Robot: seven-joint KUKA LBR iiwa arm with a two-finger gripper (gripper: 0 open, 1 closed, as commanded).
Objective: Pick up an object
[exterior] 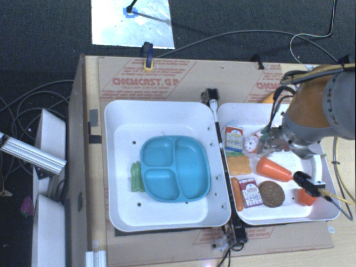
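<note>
The right bin (328, 213) holds several toy foods. A small white and red carton (234, 138) stands at its left, with a small round pale object (251, 144) beside it. An orange carrot (273, 169) lies in the middle, a flat orange square (239, 164) to its left. Toward the front are a brown round cookie (271, 193), a red and white box (250, 192), an orange sausage (237, 194) and a small red piece (306, 196). My gripper (271, 140) hangs low over the bin, just right of the round object and above the carrot.
The left bin (119, 149) carries a blue divided plate (174, 167) and a green piece (136, 177) at the plate's left. A black bar (221, 149) runs along the seam between the bins. The grey arm (320, 113) comes in over the right bin's far right side.
</note>
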